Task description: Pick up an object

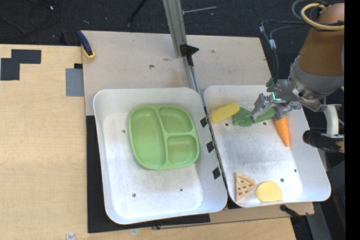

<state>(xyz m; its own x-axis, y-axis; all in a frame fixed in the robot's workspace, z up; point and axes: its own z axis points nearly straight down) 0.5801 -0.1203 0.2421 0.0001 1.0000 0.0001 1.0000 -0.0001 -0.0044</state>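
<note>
My gripper (262, 109) is low over the far part of the right bin (315, 188), reaching in from the right. It hangs right over a green toy vegetable (243, 118), which partly shows on either side of it; whether they touch is unclear. A yellow corn piece (224, 112) lies just left of it by the bin's wall. Just right of the gripper lies an orange carrot (282, 130), pointing toward the near side. A pizza slice (243, 186) and a yellow lemon-like piece (269, 191) rest at the near edge.
The left bin (112, 188) holds a green divided plate (164, 136). A metal post (175, 19) rises behind the bins, with a black clamp at its base. Black clips sit on the wall between the bins. Cables lie on the dark floor beyond.
</note>
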